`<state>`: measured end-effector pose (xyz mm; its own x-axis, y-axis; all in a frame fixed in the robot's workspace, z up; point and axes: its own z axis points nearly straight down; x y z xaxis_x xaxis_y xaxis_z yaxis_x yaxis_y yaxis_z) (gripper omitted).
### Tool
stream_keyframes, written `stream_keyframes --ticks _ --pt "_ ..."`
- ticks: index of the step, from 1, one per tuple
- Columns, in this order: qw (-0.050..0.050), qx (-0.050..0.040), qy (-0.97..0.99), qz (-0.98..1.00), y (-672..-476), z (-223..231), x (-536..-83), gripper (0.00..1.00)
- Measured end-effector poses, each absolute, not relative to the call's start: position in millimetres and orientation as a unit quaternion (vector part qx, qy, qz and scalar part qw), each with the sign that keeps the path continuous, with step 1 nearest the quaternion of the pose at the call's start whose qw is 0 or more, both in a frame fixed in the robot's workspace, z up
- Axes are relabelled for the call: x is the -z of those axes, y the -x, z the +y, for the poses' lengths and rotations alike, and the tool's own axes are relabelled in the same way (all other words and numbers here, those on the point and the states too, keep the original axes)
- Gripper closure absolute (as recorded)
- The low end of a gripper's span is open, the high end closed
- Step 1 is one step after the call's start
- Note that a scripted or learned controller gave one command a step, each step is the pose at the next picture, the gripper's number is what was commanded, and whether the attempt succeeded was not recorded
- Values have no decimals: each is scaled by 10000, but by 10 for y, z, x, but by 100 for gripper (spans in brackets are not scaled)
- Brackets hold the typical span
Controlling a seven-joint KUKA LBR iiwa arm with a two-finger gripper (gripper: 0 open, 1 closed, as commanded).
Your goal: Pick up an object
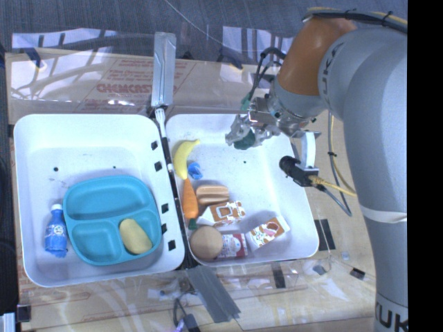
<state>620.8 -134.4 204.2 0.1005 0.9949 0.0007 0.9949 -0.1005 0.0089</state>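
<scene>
White bins on cardboard-covered bench; grey carpet behind.

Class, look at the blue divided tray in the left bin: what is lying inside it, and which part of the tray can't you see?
Inside the blue tray, a yellow potato-shaped object sits in the lower right compartment. It hides that compartment's floor beneath it. The other compartments show bare blue.

arm cut off at right edge, pincer fingers blurred

Turquoise tray, yellow banana, orange carrot, blue bottle, white bins.
</scene>
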Motion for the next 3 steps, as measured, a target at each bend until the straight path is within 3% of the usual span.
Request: stream_keyframes --ticks 1,2,3 --pt "-9 8 -7427 6696 -6180 -1358 -1982 0" --pt "-2 6 -7126 7016 -6026 -1511 -908 0" --pt "-4 0 -6519 7583 -5389 -1533 -919 0"
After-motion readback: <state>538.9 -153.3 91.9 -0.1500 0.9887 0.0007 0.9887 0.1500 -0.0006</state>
